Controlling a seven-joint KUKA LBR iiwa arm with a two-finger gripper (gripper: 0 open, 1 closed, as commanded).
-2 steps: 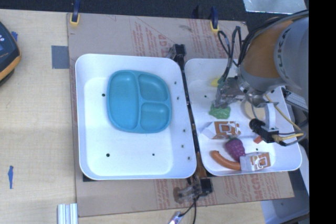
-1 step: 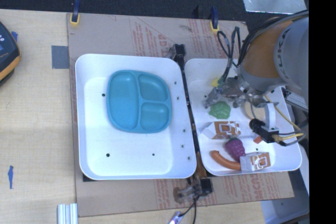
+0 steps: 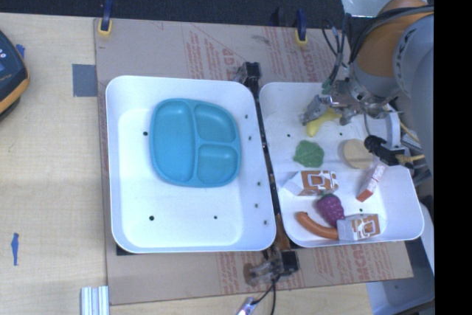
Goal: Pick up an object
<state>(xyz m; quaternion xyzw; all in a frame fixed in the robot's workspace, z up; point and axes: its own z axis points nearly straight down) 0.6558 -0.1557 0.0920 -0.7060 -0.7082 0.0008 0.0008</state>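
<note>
My gripper (image 3: pixel 318 111) hangs over the back part of the right bin (image 3: pixel 274 158), at the end of the grey arm with its orange band (image 3: pixel 391 37). Directly under and in front of it lies a yellow banana-like piece (image 3: pixel 316 127), partly covered by the gripper. Whether the two touch cannot be made out. Below that sit a green leafy item (image 3: pixel 309 153) and a beige round item (image 3: pixel 355 153). Further forward are a white and orange carton (image 3: pixel 318 181), a red and white tube (image 3: pixel 371 183), a purple item (image 3: pixel 330 207), a sausage (image 3: pixel 316 226) and a second carton (image 3: pixel 361 226).
The left bin (image 3: pixel 129 225) holds a blue divided plate (image 3: pixel 195 142). The bins' shared rims (image 3: pixel 262 158) run between them. A black clamp (image 3: pixel 251 72) sits at the back of the gap. A dark device (image 3: pixel 9 74) lies at the far left.
</note>
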